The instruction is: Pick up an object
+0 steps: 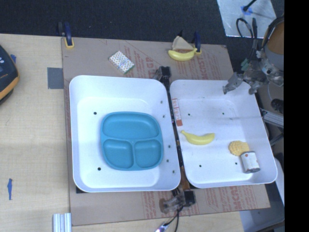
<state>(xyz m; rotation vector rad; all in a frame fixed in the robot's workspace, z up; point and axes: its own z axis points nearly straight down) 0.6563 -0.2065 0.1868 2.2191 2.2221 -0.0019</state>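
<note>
White bins sit side by side on a cardboard sheet (pixel 145 207) that covers the wooden bench (pixel 29 144).

Near zone, right bin (pixel 219 180):
- Small can (pixel 250 162), white w/ red end, lies on its side near the front right corner.
- Tan round biscuit-like item (pixel 238 148) lies just beside the can, on its far-left side; touching or not, can't tell.
- Banana (pixel 197 138), yellow, lies flat near the bin's left wall, approx. mid-depth, curve opening toward the far side.

Near zone, left bin (pixel 82 129):
- Blue tray (pixel 131 140) w/ three compartments lies flat at bin centre.

Far zone, right bin:
- Gripper (pixel 241 83) hangs over the far right corner of the bin, at the rim. Its two grey fingers are spread apart, nothing between them.
- Arm enters from the right; orange band (pixel 275 40) visible at the frame edge.

Pos. of items rel. to gripper:
- Banana: well apart, toward the near-left.
- Biscuit item and can: well apart, nearer the camera, roughly in line w/ the gripper.

Beyond the bins, on cardboard:
- Second banana (pixel 181 55) beside a tan wedge (pixel 182 43), near a blue clamp (pixel 197 40).
- Small patterned packet (pixel 121 61) to the left.

Far left edge: dark device w/ orange trim (pixel 7 74) on the bench.
</note>
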